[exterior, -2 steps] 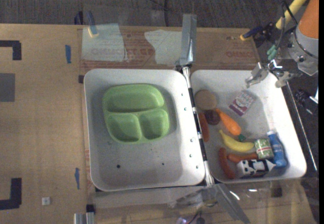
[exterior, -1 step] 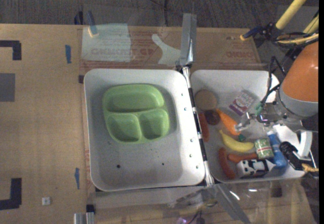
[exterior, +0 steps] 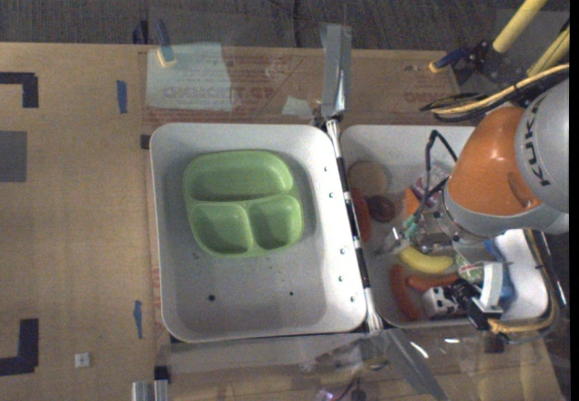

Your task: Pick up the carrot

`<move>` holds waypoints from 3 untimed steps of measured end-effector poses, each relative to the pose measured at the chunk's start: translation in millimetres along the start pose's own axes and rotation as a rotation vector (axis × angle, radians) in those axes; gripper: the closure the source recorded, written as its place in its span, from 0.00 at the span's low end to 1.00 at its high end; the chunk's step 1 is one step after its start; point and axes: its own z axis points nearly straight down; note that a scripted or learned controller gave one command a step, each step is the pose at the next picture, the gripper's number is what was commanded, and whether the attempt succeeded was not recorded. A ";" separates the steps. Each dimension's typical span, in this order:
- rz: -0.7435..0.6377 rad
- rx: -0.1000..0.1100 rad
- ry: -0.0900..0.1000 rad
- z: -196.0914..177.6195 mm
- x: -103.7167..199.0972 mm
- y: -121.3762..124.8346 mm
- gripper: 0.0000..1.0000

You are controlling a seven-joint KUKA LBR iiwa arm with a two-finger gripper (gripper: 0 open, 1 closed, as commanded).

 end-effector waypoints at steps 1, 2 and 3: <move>0.003 -0.005 -0.001 -11.0 -1.3 1.4 1.00; -0.085 0.004 0.000 -53.3 -86.4 -40.5 1.00; -0.032 0.007 0.002 -73.5 -4.1 -32.3 1.00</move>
